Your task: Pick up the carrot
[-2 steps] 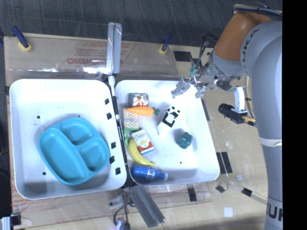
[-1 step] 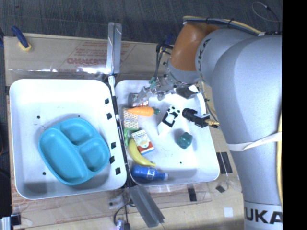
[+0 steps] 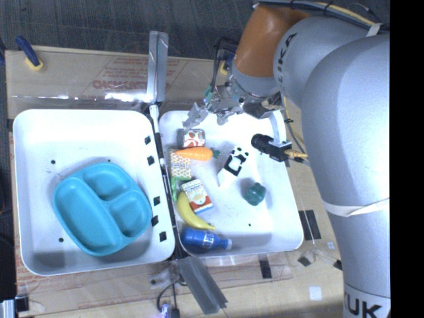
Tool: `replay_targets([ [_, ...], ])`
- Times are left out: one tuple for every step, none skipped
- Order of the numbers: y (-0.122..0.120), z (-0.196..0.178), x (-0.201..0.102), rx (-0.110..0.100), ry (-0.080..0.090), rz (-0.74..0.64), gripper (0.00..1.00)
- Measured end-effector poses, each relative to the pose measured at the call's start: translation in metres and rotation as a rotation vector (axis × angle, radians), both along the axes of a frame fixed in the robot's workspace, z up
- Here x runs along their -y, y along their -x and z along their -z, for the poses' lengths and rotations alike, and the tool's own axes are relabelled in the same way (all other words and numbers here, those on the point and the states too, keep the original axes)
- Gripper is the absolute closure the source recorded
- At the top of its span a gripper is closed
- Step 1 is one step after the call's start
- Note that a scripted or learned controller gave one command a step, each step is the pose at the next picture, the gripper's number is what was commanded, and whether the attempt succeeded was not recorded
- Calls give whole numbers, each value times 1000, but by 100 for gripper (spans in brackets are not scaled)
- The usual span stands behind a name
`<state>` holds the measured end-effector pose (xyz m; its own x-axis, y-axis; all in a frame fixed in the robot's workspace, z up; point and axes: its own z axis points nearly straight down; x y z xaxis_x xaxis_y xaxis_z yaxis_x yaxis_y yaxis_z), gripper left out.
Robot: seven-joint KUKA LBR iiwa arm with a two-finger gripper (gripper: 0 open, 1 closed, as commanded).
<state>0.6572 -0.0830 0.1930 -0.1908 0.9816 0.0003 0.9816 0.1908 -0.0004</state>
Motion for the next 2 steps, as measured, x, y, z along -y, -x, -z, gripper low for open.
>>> replay_targets([
  [44,91,31,0,0,163,0],
  [5,34,10,0,0,200,0],
])
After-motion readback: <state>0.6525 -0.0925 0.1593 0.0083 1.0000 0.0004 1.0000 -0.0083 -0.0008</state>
